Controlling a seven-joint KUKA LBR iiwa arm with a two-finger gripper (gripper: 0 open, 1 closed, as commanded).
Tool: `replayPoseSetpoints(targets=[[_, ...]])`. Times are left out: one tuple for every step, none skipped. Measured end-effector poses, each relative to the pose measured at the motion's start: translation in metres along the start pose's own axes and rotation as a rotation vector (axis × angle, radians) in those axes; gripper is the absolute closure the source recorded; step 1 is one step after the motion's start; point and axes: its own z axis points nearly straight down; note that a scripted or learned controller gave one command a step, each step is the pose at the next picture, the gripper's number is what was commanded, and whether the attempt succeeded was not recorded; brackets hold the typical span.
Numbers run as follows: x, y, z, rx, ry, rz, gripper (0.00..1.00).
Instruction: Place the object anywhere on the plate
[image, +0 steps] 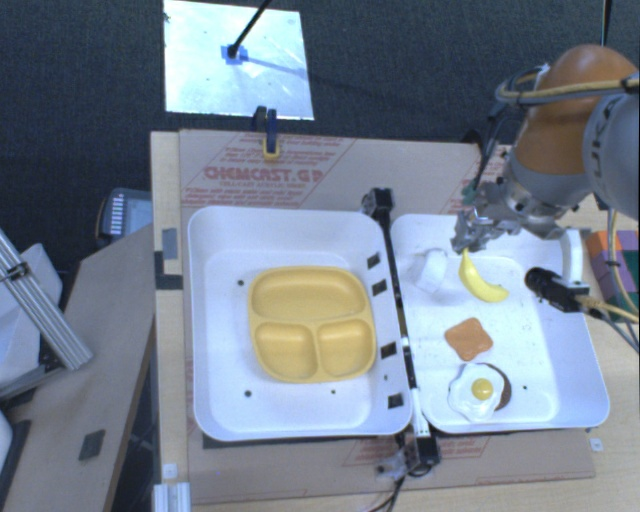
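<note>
A yellow plate (308, 322) with three compartments lies in the left bin (215, 400). In the right bin (575, 395) lie a yellow banana (482, 281), a small white cup-like piece (431, 269), an orange toast slice (468, 338) and a fried egg (476, 392) on a dark disc. My gripper (470, 238) hangs over the back of the right bin, just above the banana's upper end and to the right of the white piece. Nothing shows as held in it.
A black divider rail (392, 300) runs between the two bins. Cardboard (300, 175) lies under the bins, with a yellow clamp (270, 140) at its back edge. An aluminium bar (40, 310) sits off the bench at the left.
</note>
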Motion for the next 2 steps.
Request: replayPoseSetpoints(targets=[[0.056,0.003,-0.008,0.001,0.0,0.0,1.0],[0.112,0.002,0.003,0.002,-0.001,0.001,1.0]])
